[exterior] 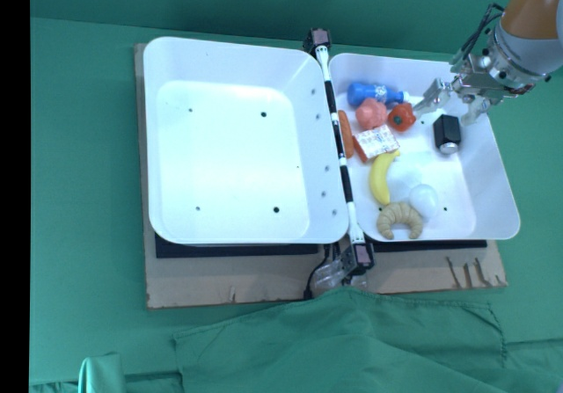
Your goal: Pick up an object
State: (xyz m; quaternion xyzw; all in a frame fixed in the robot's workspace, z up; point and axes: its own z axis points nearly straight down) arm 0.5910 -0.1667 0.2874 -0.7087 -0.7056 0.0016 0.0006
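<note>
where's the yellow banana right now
The yellow banana lies in the right white bin, near its left wall, just below the white card and above the tan croissant.

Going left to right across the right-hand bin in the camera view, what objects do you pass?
Orange carrot → yellow banana → croissant → white bulb → black object. The blue bottle, red pieces and card overlap these in the order, so I left them out.

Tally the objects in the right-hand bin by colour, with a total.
Blue: 1, bottle
Red or orange: 3, pink-red lump, tomato, carrot
Yellow or tan: 2, banana, croissant
White: 2, bulb, card
Black: 1, block
Total: 9
</note>
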